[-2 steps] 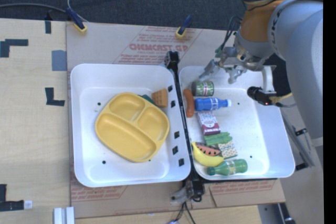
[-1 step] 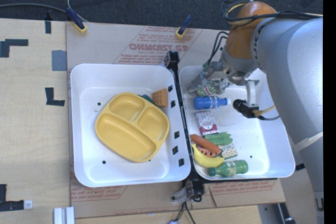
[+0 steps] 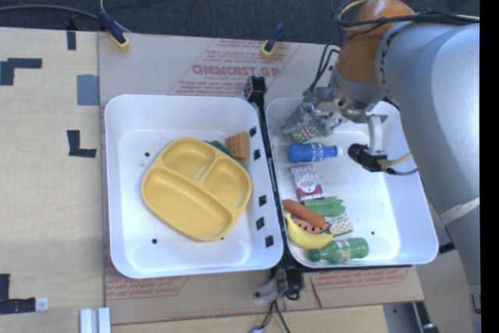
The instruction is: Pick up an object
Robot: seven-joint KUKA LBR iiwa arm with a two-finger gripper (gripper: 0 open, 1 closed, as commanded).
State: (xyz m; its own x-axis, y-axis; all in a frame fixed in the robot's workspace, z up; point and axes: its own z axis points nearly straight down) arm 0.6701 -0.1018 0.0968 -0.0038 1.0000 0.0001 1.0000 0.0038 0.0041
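My gripper (image 3: 314,118) hangs low over the far left corner of the right bin (image 3: 405,207), below the orange wrist band. Some greenish object seems to lie under it, too blurred to name. Just in front of it lies a blue bottle (image 3: 313,153) on its side. Nearer the front are a small red and white carton (image 3: 309,183), a hot dog (image 3: 306,215), a green pea pod (image 3: 329,206), a banana (image 3: 307,237), a checkered cracker (image 3: 341,227) and a green bottle (image 3: 344,250).
The left bin (image 3: 129,168) holds a yellow divided plate (image 3: 197,187), an orange waffle piece (image 3: 238,145) and a small green item (image 3: 219,143) at the plate's far edge. The grey arm (image 3: 437,113) covers the right bin's right side. Clips (image 3: 273,40) pin the cardboard.
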